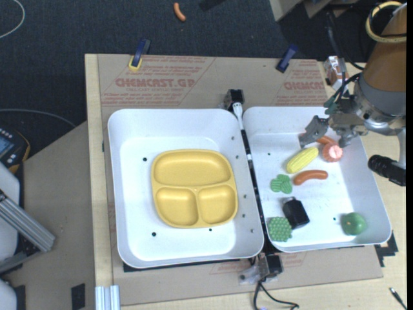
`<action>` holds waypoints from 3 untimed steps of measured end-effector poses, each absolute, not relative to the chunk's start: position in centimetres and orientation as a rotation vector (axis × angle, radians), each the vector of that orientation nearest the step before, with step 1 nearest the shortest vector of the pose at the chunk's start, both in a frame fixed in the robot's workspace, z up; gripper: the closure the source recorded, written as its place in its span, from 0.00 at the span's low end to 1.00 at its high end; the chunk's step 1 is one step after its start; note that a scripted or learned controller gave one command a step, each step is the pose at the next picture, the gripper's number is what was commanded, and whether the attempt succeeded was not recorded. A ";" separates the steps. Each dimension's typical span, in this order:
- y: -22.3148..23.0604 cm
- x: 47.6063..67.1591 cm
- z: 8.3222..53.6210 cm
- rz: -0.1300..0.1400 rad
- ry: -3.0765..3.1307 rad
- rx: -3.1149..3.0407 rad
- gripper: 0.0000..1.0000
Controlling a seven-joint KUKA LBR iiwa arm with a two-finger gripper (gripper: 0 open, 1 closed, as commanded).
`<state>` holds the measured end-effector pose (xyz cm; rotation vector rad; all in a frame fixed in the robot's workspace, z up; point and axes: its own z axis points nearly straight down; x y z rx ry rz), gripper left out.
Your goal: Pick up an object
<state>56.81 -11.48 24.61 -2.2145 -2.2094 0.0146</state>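
The corn cob lies in the right bin, just below and to the left of the gripper. Its long axis runs on a slant, the upper end pointing up and right toward the gripper, the lower end down and left. A small pink-red piece sits right under the gripper, touching or almost touching the corn's upper end; whether the fingers have anything between them I cannot tell, and their spread is not clear either.

The arm comes in from the right, its orange band high at the edge and the grey wrist bent down and left, so the gripper hangs over the upper middle of the bin.

Below the corn a sausage lies almost level, close beside it. Further down from the gripper are a small green leafy piece, a black block and a green knobbly piece near the bin's lower left wall. A green round fruit sits well apart at the lower right. Open white floor lies left of the gripper, toward the upper left corner.

In the left bin, far left of the gripper, rests a yellow divided plate.
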 end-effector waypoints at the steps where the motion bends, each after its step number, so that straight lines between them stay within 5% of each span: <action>1: -11.5 57.0 25.3 0.001 -2.220 -2.219 0.00; 3: -10.3 56.7 14.1 0.006 -2.216 -2.216 0.00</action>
